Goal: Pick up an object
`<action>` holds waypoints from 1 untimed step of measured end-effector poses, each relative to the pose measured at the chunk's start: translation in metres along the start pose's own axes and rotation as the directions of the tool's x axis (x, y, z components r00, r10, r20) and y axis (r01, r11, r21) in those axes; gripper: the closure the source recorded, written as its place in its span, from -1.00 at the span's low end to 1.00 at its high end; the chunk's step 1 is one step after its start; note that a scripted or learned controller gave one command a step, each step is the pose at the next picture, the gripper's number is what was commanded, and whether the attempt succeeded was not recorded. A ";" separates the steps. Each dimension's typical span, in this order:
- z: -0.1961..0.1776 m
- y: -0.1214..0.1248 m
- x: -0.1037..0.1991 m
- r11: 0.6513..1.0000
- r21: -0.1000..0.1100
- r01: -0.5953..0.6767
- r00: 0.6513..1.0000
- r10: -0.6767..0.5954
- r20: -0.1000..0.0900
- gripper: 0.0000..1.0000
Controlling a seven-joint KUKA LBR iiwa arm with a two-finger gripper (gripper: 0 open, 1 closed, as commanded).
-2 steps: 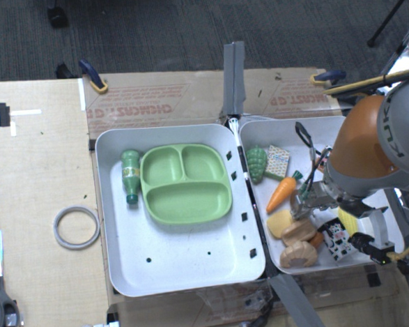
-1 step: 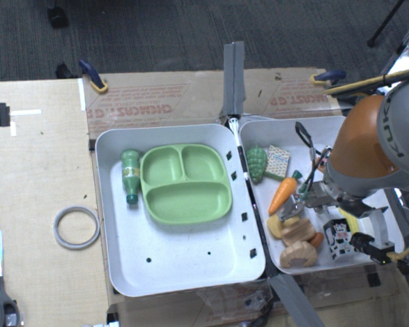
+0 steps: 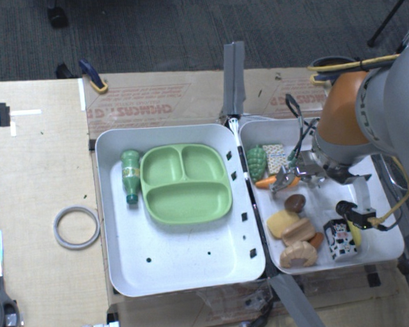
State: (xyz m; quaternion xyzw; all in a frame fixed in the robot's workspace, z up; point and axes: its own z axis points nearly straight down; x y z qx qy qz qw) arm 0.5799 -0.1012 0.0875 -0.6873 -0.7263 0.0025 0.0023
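The arm (image 3: 375,112) enters at three o'clock over the right bin (image 3: 392,251). The left bin (image 3: 127,262) holds a green plate (image 3: 186,183) and, at its nine o'clock, a bottle (image 3: 130,175). The gripper (image 3: 287,179) is clamped on a carrot (image 3: 266,183); whether the carrot is lifted, I cannot tell.

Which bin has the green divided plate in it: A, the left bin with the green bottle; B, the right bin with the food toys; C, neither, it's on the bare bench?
A: the green divided plate lies in the left bin, beside the green bottle, while the hand is over the right bin.
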 end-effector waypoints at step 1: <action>-0.004 -0.002 -0.001 1.000 0.010 0.003 1.000 -0.003 0.002 1.00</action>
